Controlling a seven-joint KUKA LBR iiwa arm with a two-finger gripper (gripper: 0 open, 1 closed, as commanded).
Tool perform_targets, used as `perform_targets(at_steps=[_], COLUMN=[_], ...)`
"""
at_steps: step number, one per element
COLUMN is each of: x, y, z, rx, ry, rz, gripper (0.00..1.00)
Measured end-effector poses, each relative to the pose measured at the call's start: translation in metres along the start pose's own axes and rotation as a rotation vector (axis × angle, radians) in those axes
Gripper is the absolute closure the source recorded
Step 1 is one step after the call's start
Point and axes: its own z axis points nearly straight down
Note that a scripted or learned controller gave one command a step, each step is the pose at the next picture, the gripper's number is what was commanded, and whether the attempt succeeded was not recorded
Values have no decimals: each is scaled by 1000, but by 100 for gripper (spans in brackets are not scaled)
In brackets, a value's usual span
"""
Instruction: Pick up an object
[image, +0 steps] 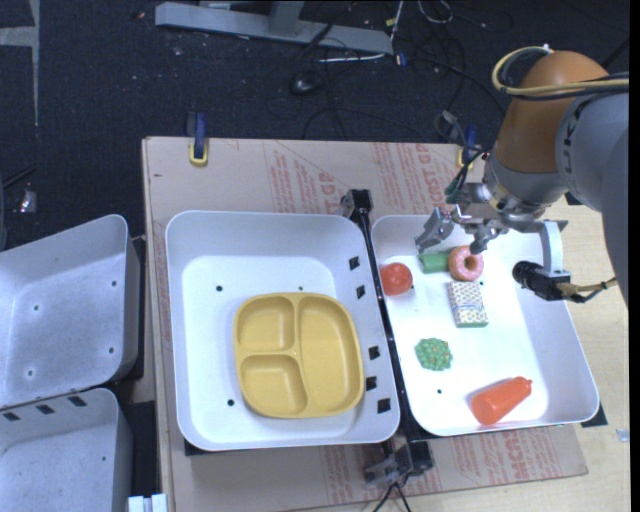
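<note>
The grey arm with its orange band comes in from the upper right of the frame, and its end effector (458, 232) hangs over the upper part of the right bin (560, 345). Its two fingers (433, 231) are spread apart, with nothing between them. Just below the fingertips lie a pink doughnut (466, 265) and a green block (434, 262), touching or nearly touching each other; the end effector is close above them, but whether it touches either cannot be told.

Left of these in the same bin, near the wall shared with the other bin, sits a small red ball (397, 278). Below the doughnut lies a speckled rectangular sponge (467, 303), and further down, near the middle of the bin, a round green bumpy thing (433, 353). An orange carrot-like thing (500, 399) lies tilted in the lower right corner of that bin.

The left bin (200, 330) holds a yellow divided plate (298, 354) with three compartments. Both bins rest on the table (260, 165)
</note>
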Motion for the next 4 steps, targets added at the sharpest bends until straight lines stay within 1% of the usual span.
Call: perform_targets(at_steps=[1, 2, 3, 4], x=[0, -1, 0, 5], y=[0, 1, 1, -3], z=[60, 91, 80, 35], rx=[-10, -6, -6, -9], ry=[-7, -2, -1, -1], rz=[5, 5, 4, 2], gripper=[0, 0, 100, 100])
